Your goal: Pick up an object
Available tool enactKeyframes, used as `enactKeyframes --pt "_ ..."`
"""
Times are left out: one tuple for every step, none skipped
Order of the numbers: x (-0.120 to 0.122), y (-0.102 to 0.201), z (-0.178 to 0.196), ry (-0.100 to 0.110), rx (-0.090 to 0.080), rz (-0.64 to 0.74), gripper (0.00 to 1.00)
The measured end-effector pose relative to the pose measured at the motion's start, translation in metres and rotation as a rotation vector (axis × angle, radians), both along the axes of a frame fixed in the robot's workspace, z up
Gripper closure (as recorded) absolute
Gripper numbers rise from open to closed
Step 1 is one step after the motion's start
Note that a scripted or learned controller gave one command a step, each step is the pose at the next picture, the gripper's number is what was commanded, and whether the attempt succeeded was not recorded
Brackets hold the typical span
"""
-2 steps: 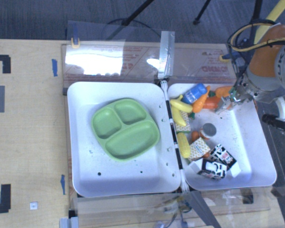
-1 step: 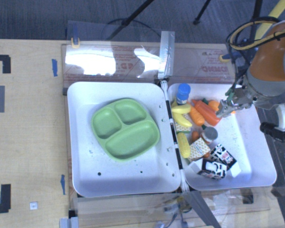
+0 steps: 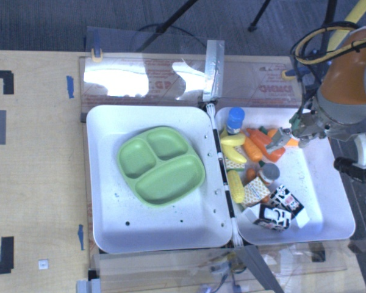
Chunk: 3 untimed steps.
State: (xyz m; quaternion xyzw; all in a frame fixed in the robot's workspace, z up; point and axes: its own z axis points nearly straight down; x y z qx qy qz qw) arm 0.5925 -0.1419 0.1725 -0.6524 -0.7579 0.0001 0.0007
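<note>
The pincer (image 3: 285,137) sits low over the right bin (image 3: 329,182), at about two o'clock from the heap of small things there, and whether its tips are apart or together I cannot tell, since they blur against the orange pieces beneath. Nothing can be seen between them, so no object counts as held. The candidates for picking lie crowded along the bin's left wall: a small bottle with a blue cap (image 3: 235,119) at twelve o'clock of the heap, a yellow banana-like piece (image 3: 233,146) just below it, orange carrot-like pieces (image 3: 259,145) touching that and lying nearest the pincer, a yellow corn-like piece (image 3: 235,186) towards seven o'clock, and a black-and-white patterned packet (image 3: 280,207) at five o'clock. The orange pieces look like light, stiff plastic toys with smooth rounded skins, so they would likely slip unless taken across the narrow middle. The packet seems soft and crumpled, easy to pinch at an edge but apt to sag. The left bin (image 3: 104,182) holds a green divided plate (image 3: 161,165), lying flat at its centre with three compartments. Both bins rest on the tabletop (image 3: 36,163).
</note>
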Motion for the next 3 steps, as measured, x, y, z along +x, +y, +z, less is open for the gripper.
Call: enactKeyframes --pt "0.037 -0.049 -0.072 -0.004 -0.002 -0.125 0.00" --pt "0.038 -0.048 -0.062 -0.006 -0.004 -0.122 1.00" --pt "0.075 0.020 0.053 -0.003 -0.002 -0.183 1.00"
